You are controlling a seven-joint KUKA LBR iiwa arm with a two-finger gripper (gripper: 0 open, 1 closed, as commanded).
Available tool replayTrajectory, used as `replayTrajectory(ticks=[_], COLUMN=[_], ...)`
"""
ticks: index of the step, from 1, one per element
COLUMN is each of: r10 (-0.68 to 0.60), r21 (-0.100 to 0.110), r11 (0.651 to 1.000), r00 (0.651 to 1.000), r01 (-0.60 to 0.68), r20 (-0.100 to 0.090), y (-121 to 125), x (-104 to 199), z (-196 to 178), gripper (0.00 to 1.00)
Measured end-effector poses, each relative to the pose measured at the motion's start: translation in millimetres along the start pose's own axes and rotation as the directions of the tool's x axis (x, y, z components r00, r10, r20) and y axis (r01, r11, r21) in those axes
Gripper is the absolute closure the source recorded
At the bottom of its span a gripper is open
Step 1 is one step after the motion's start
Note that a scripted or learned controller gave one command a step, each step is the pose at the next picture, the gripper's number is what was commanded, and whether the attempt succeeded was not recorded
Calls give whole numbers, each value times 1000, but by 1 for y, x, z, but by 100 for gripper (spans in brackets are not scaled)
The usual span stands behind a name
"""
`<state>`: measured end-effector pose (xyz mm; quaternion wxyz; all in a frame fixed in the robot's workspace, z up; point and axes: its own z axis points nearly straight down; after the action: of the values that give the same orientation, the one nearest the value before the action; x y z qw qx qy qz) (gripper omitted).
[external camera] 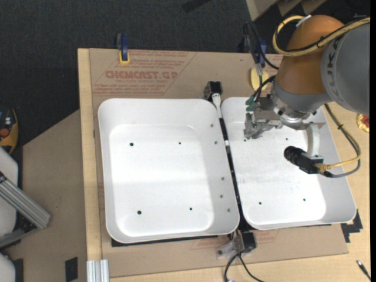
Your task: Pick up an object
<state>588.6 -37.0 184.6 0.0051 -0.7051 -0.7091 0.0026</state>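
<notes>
Camera view. The arm (320, 51) reaches in from the right, placing the gripper (254, 128) low over the far left part of the right bin (282, 207). Whether its fingers are apart or together cannot be told, and no object to be picked up can be made out. The left bin (161, 169) lies alongside on a brown board (147, 69).

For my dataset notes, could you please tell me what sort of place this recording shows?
Most likely a robotics lab bench set up for grasping trials: two shallow white bins sit on a clamped brown board, and a grey and orange arm hangs over the right bin.
</notes>
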Motion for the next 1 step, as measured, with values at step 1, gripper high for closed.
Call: replayTrajectory(ticks=[1], r10=[2], r21=[-26], r11=[1000], r00=[1000], r01=[-2], r20=[4], y=[51], x=[9], z=[-101], gripper=[100])
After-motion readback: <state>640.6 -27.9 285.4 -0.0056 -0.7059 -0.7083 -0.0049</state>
